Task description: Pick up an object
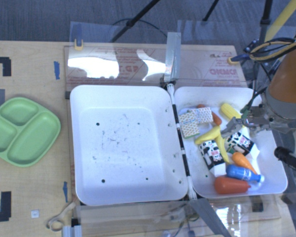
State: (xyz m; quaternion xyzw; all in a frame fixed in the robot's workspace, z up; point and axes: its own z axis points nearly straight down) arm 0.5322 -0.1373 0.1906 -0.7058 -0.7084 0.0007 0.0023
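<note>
Arm [286,83]: running off the right edge, so its upper part is being cut from sight.
Claw [235,127]: showing as a small dark shape over the right bin [281,181]; its fingers are blurring into the clutter below.
Black-and-white carton [212,154]: its print is staying too small to read.
Patterned packet [195,121]: partly lying under neighbouring items.
Worktop [24,191]: running out past the left and bottom edges.
Tripod legs [148,9]: being cropped by the top edge.

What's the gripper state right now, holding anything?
Gripper: low over the right bin, above the toy pile by the banana. Open or closed cannot be told; no object visibly held.
</note>
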